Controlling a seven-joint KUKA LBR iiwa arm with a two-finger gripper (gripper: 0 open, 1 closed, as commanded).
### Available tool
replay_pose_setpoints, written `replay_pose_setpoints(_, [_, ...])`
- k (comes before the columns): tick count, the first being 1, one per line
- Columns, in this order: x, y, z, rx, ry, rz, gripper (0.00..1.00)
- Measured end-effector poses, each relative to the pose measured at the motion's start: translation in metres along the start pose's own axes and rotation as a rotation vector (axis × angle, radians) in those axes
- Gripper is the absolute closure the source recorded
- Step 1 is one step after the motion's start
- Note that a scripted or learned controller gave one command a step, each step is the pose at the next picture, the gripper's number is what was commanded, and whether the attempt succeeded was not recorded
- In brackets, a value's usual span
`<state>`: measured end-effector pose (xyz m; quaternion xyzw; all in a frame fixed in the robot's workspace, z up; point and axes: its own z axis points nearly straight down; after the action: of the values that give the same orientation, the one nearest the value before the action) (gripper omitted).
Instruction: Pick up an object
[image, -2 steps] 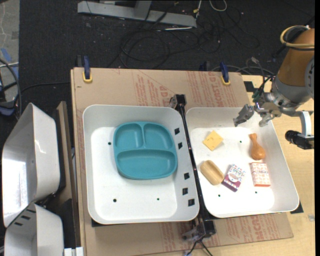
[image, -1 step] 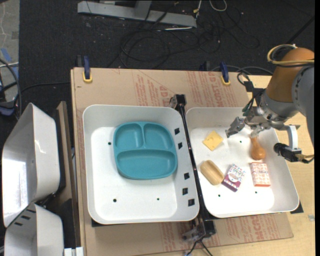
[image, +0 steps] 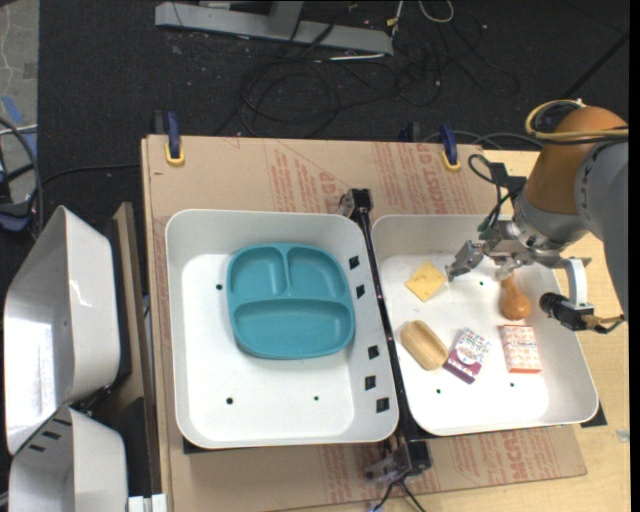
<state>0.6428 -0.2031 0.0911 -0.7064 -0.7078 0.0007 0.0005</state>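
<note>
Yellow block (image: 425, 282) near bin's (image: 470, 425) left wall

A robotics lab is suggested by a clamped cardboard bench (image: 300, 165), loose cables (image: 300, 70) and a robot arm (image: 570, 170).

Tray (image: 290, 300) in left bin (image: 190, 330).

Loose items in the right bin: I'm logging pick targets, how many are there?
5: yellow cheese slice upper left, bread roll lower left, purple packet centre, pink packet right, brown egg-shaped piece by the gripper, which may hide more.
</note>
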Motion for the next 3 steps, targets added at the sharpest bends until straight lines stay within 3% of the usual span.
replay_pose_setpoints(1, [0.000, 0.001, -0.013, -0.005, -0.002, -0.002, 1.00])
replay_pose_setpoints(3, [-0.001, -0.005, -0.122, -0.010, -0.003, -0.001, 1.00])
